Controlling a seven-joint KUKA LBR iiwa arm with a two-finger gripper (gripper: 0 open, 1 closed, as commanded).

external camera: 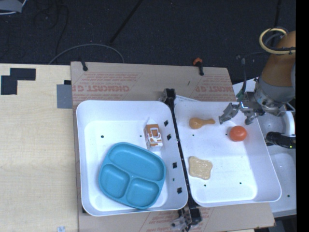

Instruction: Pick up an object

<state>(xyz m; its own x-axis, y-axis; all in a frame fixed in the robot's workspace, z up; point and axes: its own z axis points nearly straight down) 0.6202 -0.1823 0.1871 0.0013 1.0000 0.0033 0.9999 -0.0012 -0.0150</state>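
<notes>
End effector (240,113) open, just above tomato (237,133)

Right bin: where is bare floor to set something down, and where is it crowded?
In the right bin, the near right corner is bare, bordered by the beige patty and the near wall. A free strip also runs between patty and tomato. The far end is crowded: drumstick, tomato and gripper.
</notes>
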